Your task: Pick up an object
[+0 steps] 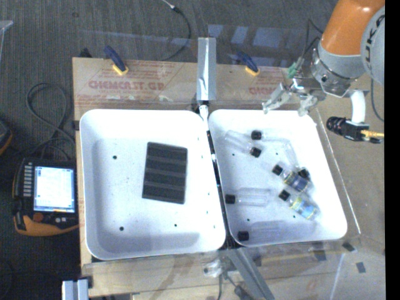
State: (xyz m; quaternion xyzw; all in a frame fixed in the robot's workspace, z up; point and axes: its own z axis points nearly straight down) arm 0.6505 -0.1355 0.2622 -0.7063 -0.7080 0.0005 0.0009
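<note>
A: Where do we stand with our grey two-finger gripper [289,102]?

B: It hangs over the far rim of the right-hand shallow white bin [328,161], with its fingers spread apart and nothing between them.

A: And what do we go for?

B: Inside that bin, toward its near right corner, lie small clear plastic bottles with black caps. The easiest to make out is the clear bottle with a blue and yellow label [305,207], with another just beyond it. Two more clear ones lie nearer the bin's middle, hard to make out against the white.

A: How will they handle?

B: We judge them light, stiff and slick, and round enough to roll. We should close across the body, square to its long axis, not on the cap.

A: And the dark ribbed rectangular block [165,172]?

B: It lies flat in the neighbouring bin, left of ours; probably too broad for us.
</note>
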